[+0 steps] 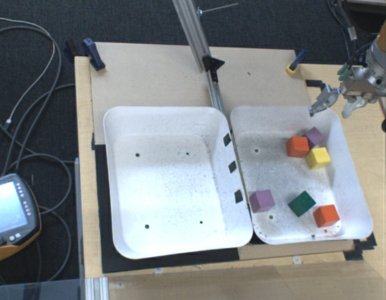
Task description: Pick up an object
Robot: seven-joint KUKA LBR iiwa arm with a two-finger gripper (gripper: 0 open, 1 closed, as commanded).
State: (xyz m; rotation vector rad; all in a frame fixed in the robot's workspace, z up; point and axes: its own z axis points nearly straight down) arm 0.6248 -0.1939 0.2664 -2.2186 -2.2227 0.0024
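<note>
The metal two-finger tool hangs above the far right corner of the right-hand shallow white plastic bin, its two fingers spread apart with nothing between them. One fingertip sits over the bin's far rim; the other lies further right, over the rim's outer edge.

All the loose pieces lie in that bin, nearer the camera than the tool. Closest to it is a cluster of three small blocks, just below and slightly left of the fingers: a pale purple cube, an orange cube touching it on the left, and a yellow cube just in front of both. None of them touches the tool.

Well apart from the tool, toward the near end of the bin, lie three more: a purple cube on the left beside the bin's inner wall, a dark green cube turned at an angle, and a second orange cube just beside the green one, near the front right rim.

Far to the tool's left sits the other shallow white plastic bin, its floor speckled with dark flecks. Both bins rest on the pale wooden worktop, and a slanted grey metal rail rises from the gap between them, to the tool's left.
</note>
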